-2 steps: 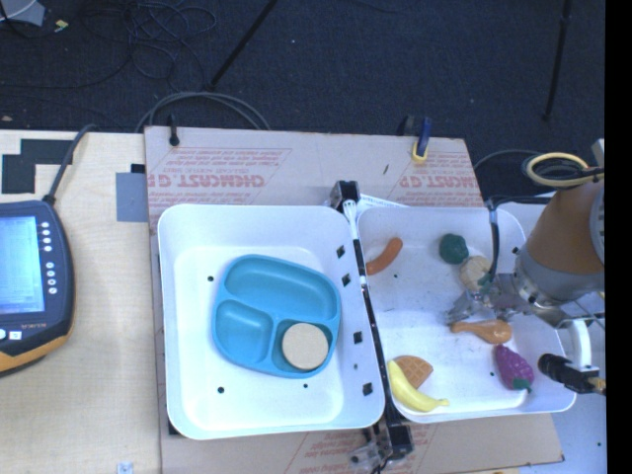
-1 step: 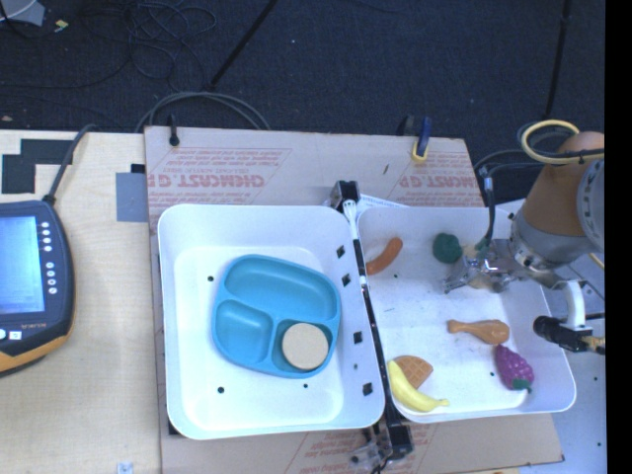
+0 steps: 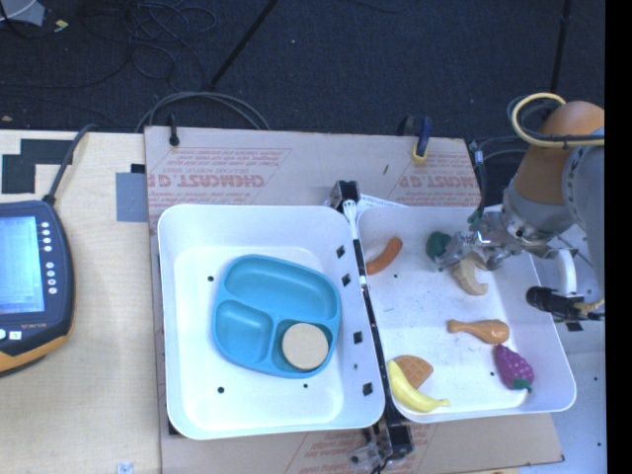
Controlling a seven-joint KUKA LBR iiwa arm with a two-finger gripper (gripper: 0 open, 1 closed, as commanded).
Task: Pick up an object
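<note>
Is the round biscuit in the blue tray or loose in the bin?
In the tray: the biscuit sits inside the blue tray's lower-right compartment.

Right bin (image 3: 553, 383): open floor in the middle; sausage (image 3: 383, 255), drumstick (image 3: 480, 331), grapes (image 3: 513, 367), banana (image 3: 415, 393) ring it. Blue tray (image 3: 267, 304) fills left bin (image 3: 188, 344).
</note>
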